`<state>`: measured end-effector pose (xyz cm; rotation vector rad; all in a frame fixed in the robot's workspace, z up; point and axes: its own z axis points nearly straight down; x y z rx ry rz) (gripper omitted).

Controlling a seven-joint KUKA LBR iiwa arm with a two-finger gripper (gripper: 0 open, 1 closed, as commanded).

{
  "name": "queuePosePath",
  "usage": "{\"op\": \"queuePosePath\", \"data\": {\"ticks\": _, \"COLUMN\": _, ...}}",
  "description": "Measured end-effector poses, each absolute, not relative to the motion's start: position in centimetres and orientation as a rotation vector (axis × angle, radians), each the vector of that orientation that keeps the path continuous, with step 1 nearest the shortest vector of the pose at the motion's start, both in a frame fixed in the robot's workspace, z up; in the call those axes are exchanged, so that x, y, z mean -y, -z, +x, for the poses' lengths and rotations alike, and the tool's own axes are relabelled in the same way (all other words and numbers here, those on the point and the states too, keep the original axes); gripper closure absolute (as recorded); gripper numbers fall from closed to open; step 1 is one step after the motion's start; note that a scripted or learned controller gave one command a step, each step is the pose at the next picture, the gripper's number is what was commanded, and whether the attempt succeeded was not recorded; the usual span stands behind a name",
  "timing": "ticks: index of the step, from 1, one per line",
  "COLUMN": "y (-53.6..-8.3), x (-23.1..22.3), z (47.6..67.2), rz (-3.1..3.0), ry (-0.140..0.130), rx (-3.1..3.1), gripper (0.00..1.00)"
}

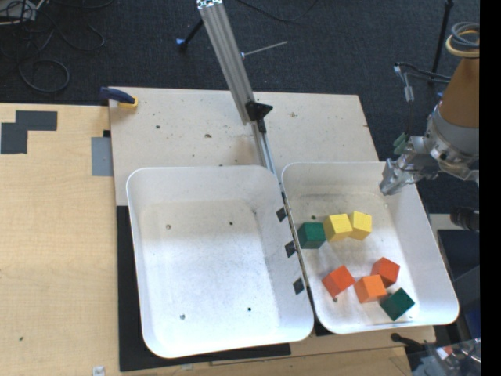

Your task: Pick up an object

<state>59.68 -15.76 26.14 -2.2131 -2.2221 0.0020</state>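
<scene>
Blocks, seven of them, all sat in the right bin (438, 245). A green block (311, 234), a yellow block (340, 225) and a second yellow block (361, 224) ran in a row near the bin's middle, touching or nearly so. Lower down, an orange-red block (338, 280) lay a bit apart from a cluster of three: a red block (386, 271), an orange block (370, 288) and a dark green block (398, 304), close together near the bin's lower right corner. The left bin (141, 210) sat just beside the right one. The gripper (391, 180) hung over the right bin's upper right rim, well apart from every block, with nothing between its fingers; how wide they stood couldn't be told. A slanted metal rail (231, 57) rose behind the bins.
</scene>
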Motion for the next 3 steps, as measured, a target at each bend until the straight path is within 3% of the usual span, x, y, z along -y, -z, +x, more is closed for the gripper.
{"op": "queuePosePath", "data": {"ticks": 3, "y": -25.0, "x": 1.7, "z": 56.1, "rz": -2.213, "ry": -0.003, "rx": 2.222, "gripper": 1.00}}
